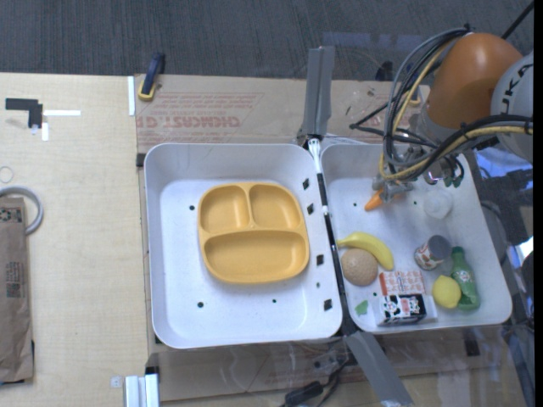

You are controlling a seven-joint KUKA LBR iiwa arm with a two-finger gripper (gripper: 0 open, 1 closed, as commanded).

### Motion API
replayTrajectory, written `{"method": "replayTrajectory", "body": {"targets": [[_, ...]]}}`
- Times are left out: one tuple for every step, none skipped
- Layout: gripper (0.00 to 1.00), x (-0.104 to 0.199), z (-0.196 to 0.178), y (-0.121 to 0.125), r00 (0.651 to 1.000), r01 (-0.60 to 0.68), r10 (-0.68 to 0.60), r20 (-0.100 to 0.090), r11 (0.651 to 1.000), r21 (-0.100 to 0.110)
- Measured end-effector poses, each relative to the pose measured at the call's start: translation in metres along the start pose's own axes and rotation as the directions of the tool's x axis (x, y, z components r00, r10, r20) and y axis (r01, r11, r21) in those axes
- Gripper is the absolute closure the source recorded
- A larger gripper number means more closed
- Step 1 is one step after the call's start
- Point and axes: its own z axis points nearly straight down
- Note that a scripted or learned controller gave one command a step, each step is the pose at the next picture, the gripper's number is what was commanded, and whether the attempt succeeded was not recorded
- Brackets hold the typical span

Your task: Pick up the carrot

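One gripper (395, 186) hangs over one carrot (374, 200), touching it; its finger spread cannot be told. Below it: one banana (367, 247), one lemon (446, 292).

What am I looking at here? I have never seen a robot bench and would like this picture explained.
This is one camera fixed above a bench, looking down at a slant. The grey arm with the orange band reaches in from the right; it is a robot arm, and its tool is low over the right bin. A small orange carrot lies just by the tool; I cannot tell whether it is gripped. That bin also holds a banana, a lemon, a green bottle and a small carton. The left bin holds a yellow divided plate.
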Motion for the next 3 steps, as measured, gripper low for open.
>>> {"method": "replayTrajectory", "body": {"targets": [[1.00, -0.002, -0.096, 0.062, 0.979, 0.205, -0.205, -0.016, 0.979, -0.006], [0.00, -0.002, -0.095, 0.062, 0.979, 0.205, -0.205, -0.017, 0.979, -0.006], [0.00, 0.004, 0.012, 0.021, 0.965, 0.261, -0.261, -0.016, 0.965, -0.006]]}}
